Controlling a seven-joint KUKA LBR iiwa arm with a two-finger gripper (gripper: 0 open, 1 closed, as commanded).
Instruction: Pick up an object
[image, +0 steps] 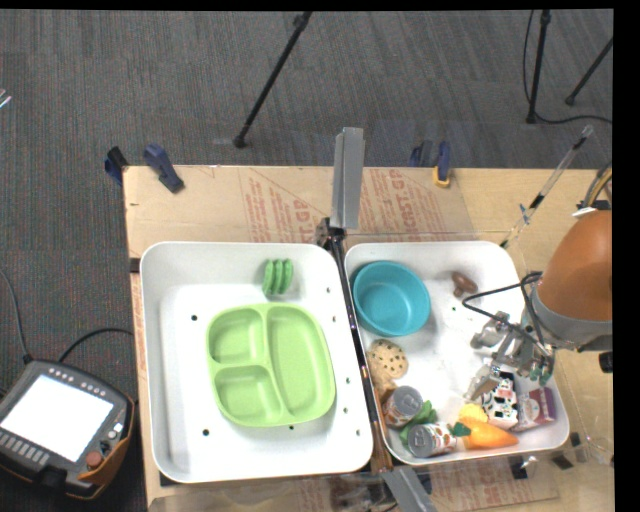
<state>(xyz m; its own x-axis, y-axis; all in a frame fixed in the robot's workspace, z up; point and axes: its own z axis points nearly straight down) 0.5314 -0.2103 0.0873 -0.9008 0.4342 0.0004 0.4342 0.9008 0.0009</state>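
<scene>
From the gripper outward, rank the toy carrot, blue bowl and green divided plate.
From the gripper:
1. Orange toy carrot, right bin, just below it.
2. Round blue bowl, right bin, far-left corner.
3. Light green divided plate, left bin.

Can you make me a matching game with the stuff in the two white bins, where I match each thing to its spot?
Things:
1. green divided plate
2. blue bowl
3. toy carrot
4. cookie

Spots:
A. front right corner of the right bin
B. middle of the left bin
C. just in front of the bowl
D. back left of the right bin

Pairs: 1-B, 2-D, 3-A, 4-C
</scene>
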